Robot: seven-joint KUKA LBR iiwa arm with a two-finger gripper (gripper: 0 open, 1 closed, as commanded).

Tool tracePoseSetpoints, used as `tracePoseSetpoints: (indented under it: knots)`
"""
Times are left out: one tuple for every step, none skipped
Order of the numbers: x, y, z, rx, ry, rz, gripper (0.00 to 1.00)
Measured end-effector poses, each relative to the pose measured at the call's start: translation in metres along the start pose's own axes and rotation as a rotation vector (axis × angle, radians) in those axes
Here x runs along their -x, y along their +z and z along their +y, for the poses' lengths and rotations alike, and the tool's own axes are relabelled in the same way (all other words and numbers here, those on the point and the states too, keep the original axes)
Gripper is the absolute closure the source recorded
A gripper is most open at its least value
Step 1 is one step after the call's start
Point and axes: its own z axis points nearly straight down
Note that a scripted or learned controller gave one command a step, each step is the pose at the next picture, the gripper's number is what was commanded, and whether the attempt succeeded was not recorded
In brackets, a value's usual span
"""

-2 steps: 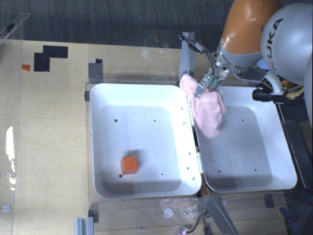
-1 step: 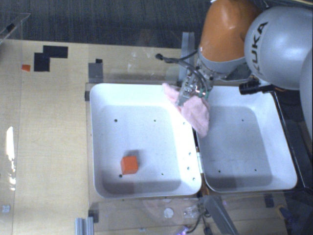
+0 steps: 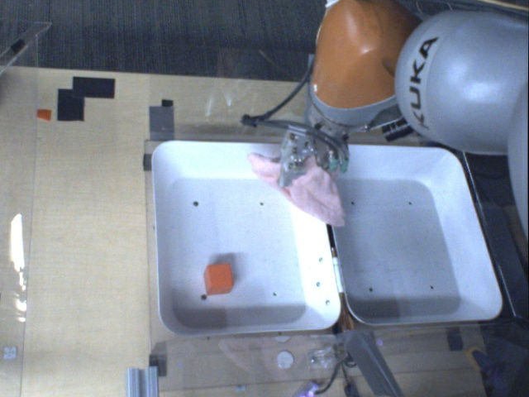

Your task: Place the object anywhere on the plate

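A pink cloth (image 3: 318, 195) hangs crumpled from my gripper (image 3: 306, 165), which is shut on its upper part. The cloth dangles over the back right corner of the left white bin (image 3: 240, 230), with its lower tip reaching the seam between the two bins. One corner of the cloth sticks out to the left of the fingers. The orange wrist band and grey arm rise behind and to the right of the gripper.
A small orange cube (image 3: 219, 279) lies at the front left of the left bin. The right white bin (image 3: 405, 246) sits beside it. Black and orange markers lie on the wooden bench at far left.
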Motion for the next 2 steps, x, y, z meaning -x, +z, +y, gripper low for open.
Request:
tracePoseSetpoints:
  knots:
    - [-0.0128, -0.0034, 0.0509, 0.001, -0.005, 0.001, 1.0]
    - [-0.0126, -0.0039, 0.0507, 0.001, -0.004, 0.001, 0.0]
